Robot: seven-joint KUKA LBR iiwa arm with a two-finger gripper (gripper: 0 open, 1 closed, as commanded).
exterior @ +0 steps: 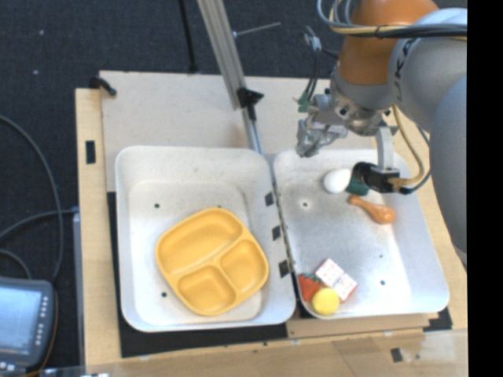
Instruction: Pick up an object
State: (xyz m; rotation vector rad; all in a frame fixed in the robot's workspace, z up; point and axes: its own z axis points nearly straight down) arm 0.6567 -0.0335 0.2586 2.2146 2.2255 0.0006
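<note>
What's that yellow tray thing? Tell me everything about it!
The yellow tray is a lunch plate that looks like smooth plastic, with rounded corners and a raised rim. Ridges split it into three sections: one long section along its upper left side and two smaller ones along its lower right. It lies flat and right side up, turned at a slant, on the floor of the left bin, towards the near right corner. Nothing sits in its sections, and only the bin floor touches it.

Even, soft overhead light; the white bins glare a little, shadows stay faint, the floor is dim, and detail looks slightly soft.
</note>
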